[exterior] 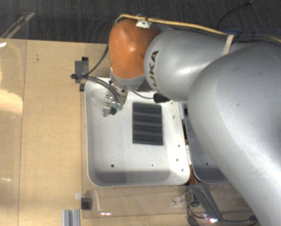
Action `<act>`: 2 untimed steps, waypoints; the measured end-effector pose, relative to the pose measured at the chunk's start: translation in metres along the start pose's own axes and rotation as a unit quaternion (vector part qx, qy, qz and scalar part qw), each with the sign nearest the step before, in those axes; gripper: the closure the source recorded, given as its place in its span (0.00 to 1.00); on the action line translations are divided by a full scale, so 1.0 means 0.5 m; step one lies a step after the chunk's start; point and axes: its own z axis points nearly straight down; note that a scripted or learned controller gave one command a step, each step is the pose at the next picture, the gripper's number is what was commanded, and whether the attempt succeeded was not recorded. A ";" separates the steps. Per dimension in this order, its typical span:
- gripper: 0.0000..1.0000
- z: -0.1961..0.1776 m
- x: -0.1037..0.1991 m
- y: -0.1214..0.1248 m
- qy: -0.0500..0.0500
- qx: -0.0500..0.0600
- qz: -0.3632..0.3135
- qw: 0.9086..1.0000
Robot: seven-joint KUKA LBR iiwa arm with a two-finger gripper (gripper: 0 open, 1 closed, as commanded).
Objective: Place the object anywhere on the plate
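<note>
My claw (113,100) is sitting low over the upper left corner of the shallow white plastic bin (100,145) on the left. From this angle it's a small cluster of metal bits with a green speck on it, and honestly I can't tell if it's clenched or released, too small and half tucked under my own wrist. I can't make out any loose object or plate either, so where the task's thing is, no idea from here.

Just right of the claw, lying flat on the bin floor, is a dark grey ribbed rectangular pad (147,123). My orange band (126,48) sits right above the claw, and my big grey arm (235,107) sweeps in from the right, covering most of the second white bin (204,171), of which a lower corner pokes out. Everything rests on the light wooden surface (41,140), with a small black bracket (80,69) near the bin's top left corner.
</note>
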 end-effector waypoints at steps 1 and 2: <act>1.00 -0.198 -0.003 0.032 -0.003 -0.006 -0.159 0.987; 1.00 -0.315 -0.016 0.047 -0.004 -0.006 -0.328 0.945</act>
